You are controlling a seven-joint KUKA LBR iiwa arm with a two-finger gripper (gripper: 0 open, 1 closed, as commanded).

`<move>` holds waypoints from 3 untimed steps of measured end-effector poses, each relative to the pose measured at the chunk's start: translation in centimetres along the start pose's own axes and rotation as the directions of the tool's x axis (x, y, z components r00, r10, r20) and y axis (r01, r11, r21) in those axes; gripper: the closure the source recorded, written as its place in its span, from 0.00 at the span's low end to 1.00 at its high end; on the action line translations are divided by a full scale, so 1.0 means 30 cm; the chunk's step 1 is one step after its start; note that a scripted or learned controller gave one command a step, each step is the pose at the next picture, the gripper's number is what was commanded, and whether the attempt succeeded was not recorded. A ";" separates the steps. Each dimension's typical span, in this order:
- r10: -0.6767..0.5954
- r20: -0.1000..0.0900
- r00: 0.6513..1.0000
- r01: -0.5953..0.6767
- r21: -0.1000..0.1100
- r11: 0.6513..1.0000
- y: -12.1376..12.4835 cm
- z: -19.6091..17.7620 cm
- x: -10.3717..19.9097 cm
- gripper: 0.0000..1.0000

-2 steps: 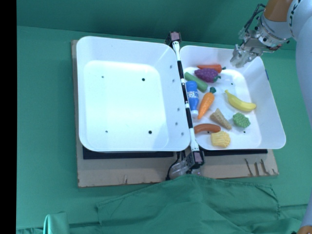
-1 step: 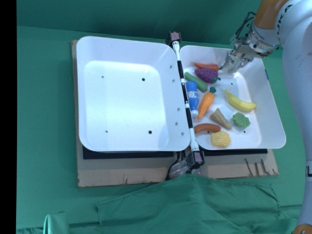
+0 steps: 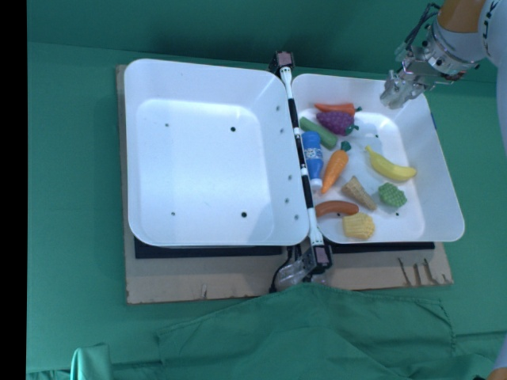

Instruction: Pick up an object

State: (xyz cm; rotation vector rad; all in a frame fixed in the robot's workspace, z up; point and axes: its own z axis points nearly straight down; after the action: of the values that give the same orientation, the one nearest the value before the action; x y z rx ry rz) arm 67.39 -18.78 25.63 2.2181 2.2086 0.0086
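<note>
Counting nine toy foods (image 3: 335, 169) in right bin (image 3: 444, 204) (one banana (image 3: 390, 167)), pincer (image 3: 394, 95) spread unclear.

- A yellow banana (image 3: 390, 167) lay curved in the right bin's middle.
- An orange carrot (image 3: 335, 169) lay lengthwise left of it, beside a blue bottle (image 3: 313, 154) at the left wall.
- Purple grapes (image 3: 336, 122) sat toward the far side.
- A yellow corn piece (image 3: 358, 226) rested nearest, just beside a brown sausage (image 3: 336, 208).
</note>
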 end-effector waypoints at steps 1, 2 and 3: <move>-0.004 -0.002 1.000 0.004 0.021 1.000 0.085 0.243 0.002 1.00; -0.001 0.000 1.000 0.001 0.000 1.000 0.059 0.053 0.001 1.00; -0.002 0.001 1.000 0.002 0.006 1.000 0.090 0.112 0.003 1.00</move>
State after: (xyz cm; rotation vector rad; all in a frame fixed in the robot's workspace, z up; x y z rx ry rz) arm 70.12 -18.73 22.29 2.2186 2.2132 0.0017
